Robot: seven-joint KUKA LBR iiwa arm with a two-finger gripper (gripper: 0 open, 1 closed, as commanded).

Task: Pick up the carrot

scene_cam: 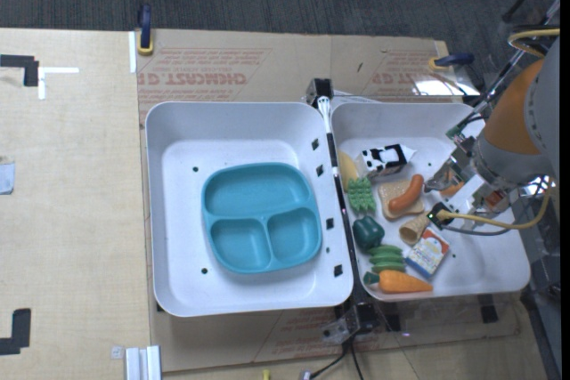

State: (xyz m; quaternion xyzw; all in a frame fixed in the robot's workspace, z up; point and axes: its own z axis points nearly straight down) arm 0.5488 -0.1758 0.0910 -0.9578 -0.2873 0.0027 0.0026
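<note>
The carrot [406,283], orange with a green top at its left end, lies flat at the front edge of the right bin [499,267]. My gripper [447,181] hangs over the middle right of that bin, up and to the right of the carrot and well apart from it. It sits just right of the sausage [403,194]. The arm and its cables hide part of the gripper.
A cow-patterned carton [385,158], bread slice [392,207], green leafy piece [360,194], green pepper [368,232], pea pod [386,257], cone [412,230] and small box [427,253] crowd the right bin around the carrot. The left bin [178,191] holds a blue divided plate [261,216].
</note>
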